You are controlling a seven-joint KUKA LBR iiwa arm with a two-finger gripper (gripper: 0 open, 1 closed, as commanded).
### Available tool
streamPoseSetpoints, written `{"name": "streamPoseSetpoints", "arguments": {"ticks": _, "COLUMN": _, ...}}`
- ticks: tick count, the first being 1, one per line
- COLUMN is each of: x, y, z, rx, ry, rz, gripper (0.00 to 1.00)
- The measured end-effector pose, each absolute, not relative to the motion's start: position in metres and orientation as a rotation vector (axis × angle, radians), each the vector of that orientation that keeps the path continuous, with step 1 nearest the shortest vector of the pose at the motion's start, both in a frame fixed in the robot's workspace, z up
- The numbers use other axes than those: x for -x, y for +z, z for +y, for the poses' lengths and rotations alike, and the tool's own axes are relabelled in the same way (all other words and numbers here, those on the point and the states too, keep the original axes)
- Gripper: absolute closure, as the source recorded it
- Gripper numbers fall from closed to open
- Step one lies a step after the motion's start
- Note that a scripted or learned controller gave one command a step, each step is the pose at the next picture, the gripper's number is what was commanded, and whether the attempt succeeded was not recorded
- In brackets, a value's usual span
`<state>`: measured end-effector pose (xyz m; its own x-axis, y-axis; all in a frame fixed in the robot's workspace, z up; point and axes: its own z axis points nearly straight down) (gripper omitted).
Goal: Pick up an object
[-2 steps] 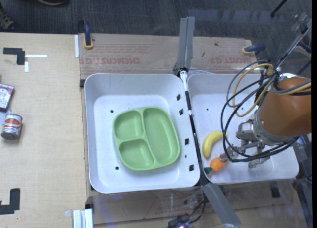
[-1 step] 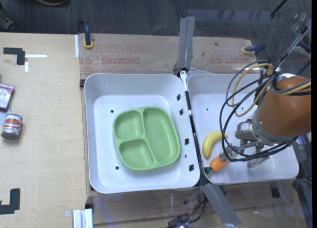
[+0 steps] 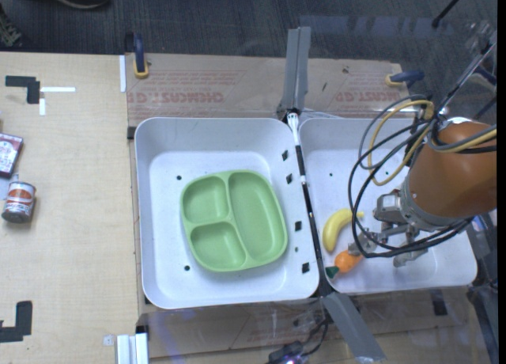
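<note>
Two small objects — one yellow banana (image 3: 336,229) and one orange carrot-like toy (image 3: 346,260) — lie in the right white bin (image 3: 348,149); gripper (image 3: 393,237) hovers beside them, grip state unclear. One green three-compartment plate (image 3: 234,220) sits in the left white bin (image 3: 158,196).

Smooth green plastic tray (image 3: 234,220) in a matt white plastic bin (image 3: 158,196); pale wooden bench (image 3: 63,196).

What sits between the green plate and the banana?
The camera view shows the two bins' adjoining walls between the plate and the banana.
</note>
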<state>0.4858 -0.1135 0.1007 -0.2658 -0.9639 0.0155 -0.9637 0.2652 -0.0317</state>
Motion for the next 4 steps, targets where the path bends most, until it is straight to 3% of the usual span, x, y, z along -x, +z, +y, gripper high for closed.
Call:
{"name": "streamPoseSetpoints", "arguments": {"ticks": 1, "x": -0.486, "y": 0.111, "z": -0.106, "rx": 1.895, "ry": -0.037, "rz": 2.486, "gripper": 1.00}}
{"name": "streamPoseSetpoints", "arguments": {"ticks": 2, "x": -0.479, "y": 0.282, "z": -0.176, "rx": 1.367, "ry": -0.002, "rz": 2.824, "gripper": 1.00}}
{"name": "streamPoseSetpoints", "arguments": {"ticks": 3, "x": -0.526, "y": 0.093, "z": -0.122, "rx": 0.962, "ry": 0.000, "rz": 2.987, "gripper": 1.00}}
{"name": "streamPoseSetpoints", "arguments": {"ticks": 4, "x": -0.526, "y": 0.093, "z": -0.123, "rx": 0.962, "ry": 0.000, "rz": 2.987, "gripper": 0.00}}
